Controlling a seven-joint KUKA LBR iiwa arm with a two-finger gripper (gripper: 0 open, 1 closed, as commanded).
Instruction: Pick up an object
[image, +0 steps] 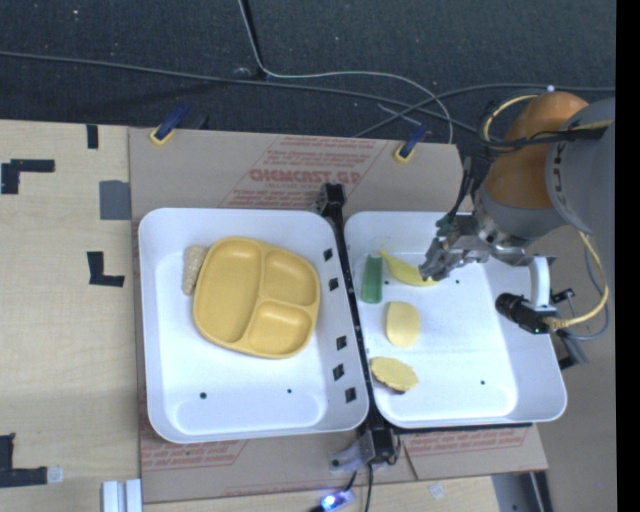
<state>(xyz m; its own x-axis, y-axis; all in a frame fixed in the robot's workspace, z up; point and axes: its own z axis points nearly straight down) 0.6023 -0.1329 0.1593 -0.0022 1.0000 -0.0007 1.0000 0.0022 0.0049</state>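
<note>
The gripper (436, 266) sits low in the right bin (520, 395), its tip at the yellow banana-shaped piece (402, 270); whether it is open or closed cannot be told. Just beside lie a green piece (372, 279), a pale yellow block (402, 324) and a yellow wedge (394, 374). The left bin (170, 380) holds a yellow divided plate (256, 297) overlapping a tan sponge (192, 268). The cardboard (300, 170) underneath carries red print, partly legible as "CHEMCAST GP".
</note>
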